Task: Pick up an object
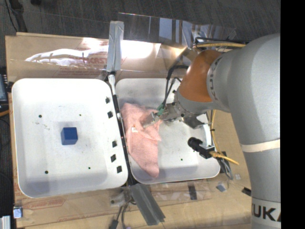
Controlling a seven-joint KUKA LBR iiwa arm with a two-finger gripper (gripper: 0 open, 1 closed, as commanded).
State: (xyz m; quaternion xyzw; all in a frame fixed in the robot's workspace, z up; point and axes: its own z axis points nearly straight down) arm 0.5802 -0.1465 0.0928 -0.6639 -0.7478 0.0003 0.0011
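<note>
In the right bin (190, 168), the pink cloth (143, 140) lies crumpled against the left wall, and its long axis runs from the far side of the bin toward the near side. The gripper (155, 118) is low over the far part of this cloth, at its right edge, so most of the fabric lies to the left and toward the near side of the jaws. The tips look to be touching the cloth or just above it, but I cannot tell if the jaws are released or clenched, because they are small and partly hidden by the wrist. In the left bin (28, 175), a blue cube (69, 135) sits alone, well apart from the arm. I judge the cloth to be the nearer target.
</note>
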